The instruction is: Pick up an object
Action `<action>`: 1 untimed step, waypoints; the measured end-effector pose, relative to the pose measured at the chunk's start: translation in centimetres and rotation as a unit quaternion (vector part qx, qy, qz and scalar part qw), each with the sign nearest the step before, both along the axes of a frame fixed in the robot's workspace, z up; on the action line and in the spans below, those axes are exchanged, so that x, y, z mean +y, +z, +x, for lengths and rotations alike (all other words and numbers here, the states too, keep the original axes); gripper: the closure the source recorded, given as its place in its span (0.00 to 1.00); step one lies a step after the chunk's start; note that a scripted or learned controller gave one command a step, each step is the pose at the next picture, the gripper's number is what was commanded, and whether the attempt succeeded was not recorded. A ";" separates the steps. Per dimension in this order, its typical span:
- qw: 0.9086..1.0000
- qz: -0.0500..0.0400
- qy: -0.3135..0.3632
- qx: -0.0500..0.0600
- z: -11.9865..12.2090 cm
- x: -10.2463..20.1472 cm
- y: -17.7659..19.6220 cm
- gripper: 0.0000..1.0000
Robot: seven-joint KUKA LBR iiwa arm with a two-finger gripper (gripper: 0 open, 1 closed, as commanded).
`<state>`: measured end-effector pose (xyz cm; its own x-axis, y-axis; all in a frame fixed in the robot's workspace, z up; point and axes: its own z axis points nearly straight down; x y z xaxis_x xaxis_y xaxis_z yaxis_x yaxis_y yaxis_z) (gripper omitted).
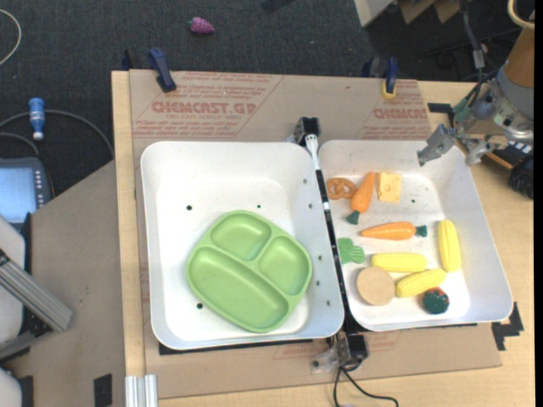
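The right bin holds several toy foods. At its far side lie a pretzel, a small carrot and a cheese cube. Nearer the middle is a long carrot, with a green broccoli piece below it. A corn cob, two yellow pieces, a tan round cookie and a red-green fruit fill the near side. My gripper hangs over the bin's far right corner, open, with nothing between its fingers, well apart from the cheese cube.
A green divided plate lies in the left bin. Blue clamps grip the board's far edge. A black fixture sits between the bins at the back. The arm enters from the upper right.
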<state>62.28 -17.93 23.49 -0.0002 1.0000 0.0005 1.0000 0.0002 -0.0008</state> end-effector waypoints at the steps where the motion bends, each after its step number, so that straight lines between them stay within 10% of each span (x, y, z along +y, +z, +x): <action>1: 1.000 0.002 0.001 0.005 2.6 2.0 -15.0 0.00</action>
